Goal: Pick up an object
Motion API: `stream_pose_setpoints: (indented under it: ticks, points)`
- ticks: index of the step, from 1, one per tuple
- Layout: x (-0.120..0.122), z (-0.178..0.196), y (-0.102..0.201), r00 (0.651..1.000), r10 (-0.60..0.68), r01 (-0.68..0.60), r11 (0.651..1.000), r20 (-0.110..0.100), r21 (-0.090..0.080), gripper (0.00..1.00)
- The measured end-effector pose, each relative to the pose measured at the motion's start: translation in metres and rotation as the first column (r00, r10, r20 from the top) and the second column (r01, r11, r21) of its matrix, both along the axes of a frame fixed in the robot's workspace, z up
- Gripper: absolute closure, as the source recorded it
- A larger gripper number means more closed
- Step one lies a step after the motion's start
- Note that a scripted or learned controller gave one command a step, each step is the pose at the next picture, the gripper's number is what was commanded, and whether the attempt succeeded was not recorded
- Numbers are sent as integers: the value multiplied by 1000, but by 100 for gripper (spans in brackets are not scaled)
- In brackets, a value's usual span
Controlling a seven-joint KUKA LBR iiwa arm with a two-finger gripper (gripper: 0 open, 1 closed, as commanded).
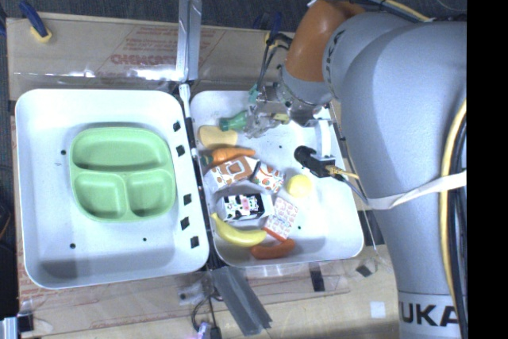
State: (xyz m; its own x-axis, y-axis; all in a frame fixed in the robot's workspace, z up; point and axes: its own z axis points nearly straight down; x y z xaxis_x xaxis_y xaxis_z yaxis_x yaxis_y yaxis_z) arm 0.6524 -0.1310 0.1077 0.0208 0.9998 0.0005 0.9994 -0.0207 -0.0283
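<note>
The claw (260,117) is hanging over the upper edge of the right bin (343,230), just beside a green object (233,122); I cannot tell its state. Descending this close to the rim is risking a glancing miss.

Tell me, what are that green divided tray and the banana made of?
The green tray looks like moulded plastic with a dull finish: one even colour, rounded compartment walls, soft sheen. The banana in the right bin seems a plastic toy: uniform yellow and smooth. Real fruit can't be ruled out from here.
</note>
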Motion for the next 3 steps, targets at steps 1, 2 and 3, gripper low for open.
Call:
stream_pose_setpoints:
  ticks: [1, 2, 3]
  points:
    - [0, 0, 0, 1000, 1, -1, 1000, 1, 0, 0]
    - [-74, -16, -24, 945, 327, -327, 945, 26, 0, 0]
    - [-138, -15, -70, 817, 576, -577, 817, 28, -1, 0]
